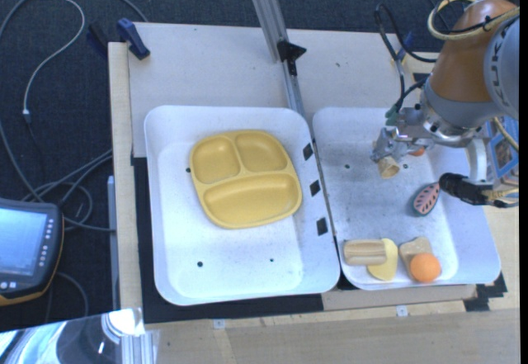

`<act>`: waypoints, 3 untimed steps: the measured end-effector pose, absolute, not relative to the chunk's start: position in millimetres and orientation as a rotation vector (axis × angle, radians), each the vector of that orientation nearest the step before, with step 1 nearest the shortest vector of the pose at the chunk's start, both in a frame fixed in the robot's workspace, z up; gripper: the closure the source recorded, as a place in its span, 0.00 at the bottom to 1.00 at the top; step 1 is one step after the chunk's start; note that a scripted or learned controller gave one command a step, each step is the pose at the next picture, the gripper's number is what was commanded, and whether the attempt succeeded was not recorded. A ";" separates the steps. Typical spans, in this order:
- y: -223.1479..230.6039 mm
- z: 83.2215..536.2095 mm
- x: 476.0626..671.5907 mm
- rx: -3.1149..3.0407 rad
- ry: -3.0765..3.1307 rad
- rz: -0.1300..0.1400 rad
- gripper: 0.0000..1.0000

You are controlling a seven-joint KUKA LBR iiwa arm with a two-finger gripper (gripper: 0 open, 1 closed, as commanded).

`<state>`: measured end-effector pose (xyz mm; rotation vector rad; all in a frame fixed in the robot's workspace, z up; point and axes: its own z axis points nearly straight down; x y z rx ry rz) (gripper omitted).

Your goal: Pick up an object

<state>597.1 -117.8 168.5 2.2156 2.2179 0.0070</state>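
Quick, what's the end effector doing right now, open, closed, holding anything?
End effector: over the right bin, with a small tan object at its tip; open or closed cannot be told, nor whether it grips that object.

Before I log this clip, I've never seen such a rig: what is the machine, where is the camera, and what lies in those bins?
The machine is a robot arm, grey with an orange band, reaching in from the right. One fixed camera looks down at a slant on a bench with two white bins. The left bin holds a yellow divided plate. In the right bin the arm's pincer sits low over a small tan piece; whether it grips it is unclear. Nearby lie a watermelon-like slice and, along the near edge, a tan block, a yellow piece and an orange ball.
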 end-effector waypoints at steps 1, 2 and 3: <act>-123.9 226.2 590.8 2.216 2.217 0.007 1.00; -123.7 246.8 591.8 2.217 2.221 0.004 1.00; -78.5 244.7 596.6 2.216 2.230 0.002 1.00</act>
